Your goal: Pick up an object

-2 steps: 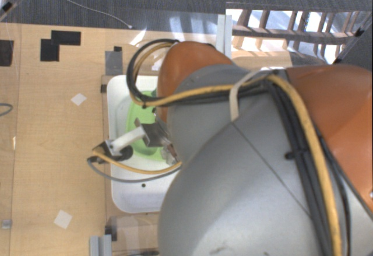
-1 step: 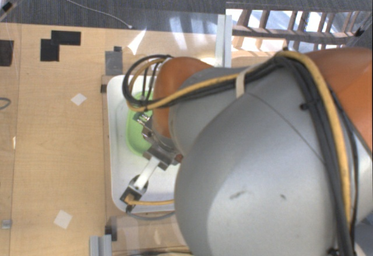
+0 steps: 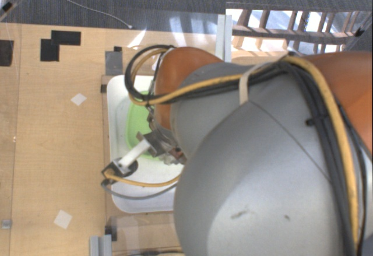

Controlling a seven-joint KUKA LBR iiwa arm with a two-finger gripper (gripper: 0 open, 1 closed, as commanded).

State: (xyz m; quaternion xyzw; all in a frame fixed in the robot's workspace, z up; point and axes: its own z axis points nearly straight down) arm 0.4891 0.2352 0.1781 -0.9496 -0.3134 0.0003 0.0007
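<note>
grey arm [image 3: 262,173] over white bin [image 3: 116,109]; green item [image 3: 135,123] beneath

A grey arm [image 3: 262,179] with an orange band [image 3: 186,77] and yellow and black cables [image 3: 204,83] hangs over a white bin [image 3: 116,103] holding something light green [image 3: 137,121], on a tan bench [image 3: 52,132] marked with black shapes [image 3: 58,44].
</note>
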